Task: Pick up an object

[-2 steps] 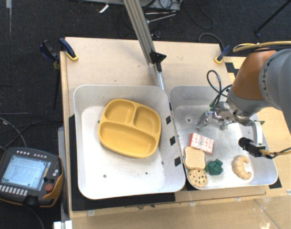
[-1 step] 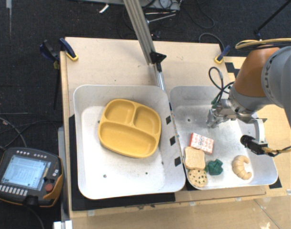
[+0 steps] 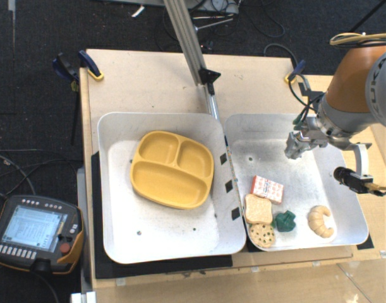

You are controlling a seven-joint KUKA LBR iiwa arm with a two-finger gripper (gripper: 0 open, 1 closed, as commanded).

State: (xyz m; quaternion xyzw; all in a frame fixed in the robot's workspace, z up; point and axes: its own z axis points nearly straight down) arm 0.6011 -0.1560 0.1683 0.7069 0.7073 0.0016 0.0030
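- Right bin (image 3: 344,232): five small objects clustered along its lower edge, lower right of the frame.
- Pink-and-white packet (image 3: 268,188), flat, tilted, printed with small red marks; sits uppermost of the cluster, toward the bin's centre.
- Toast slice (image 3: 258,209), tan with a darker crust, just below the packet and touching or nearly touching it.
- Round cookie (image 3: 262,235) with dark specks, directly below the toast, at the bin's lower left corner.
- Dark green lump (image 3: 284,221), irregular shape, just right of the toast and cookie; too small to tell what it is.
- Croissant (image 3: 321,221), pale beige, curved, set apart to the right of the green lump, near the bin's lower right corner.
- Gripper (image 3: 294,149): above the upper middle of the right bin, well apart from the cluster. Seen from above as a grey block; cannot tell how far it is open. Nothing visible in it.
- Left bin (image 3: 117,232): yellow divided plate (image 3: 172,168), three compartments, lying flat near its centre.
- Teach pendant (image 3: 35,232) at the lower left of the frame, off the bench.
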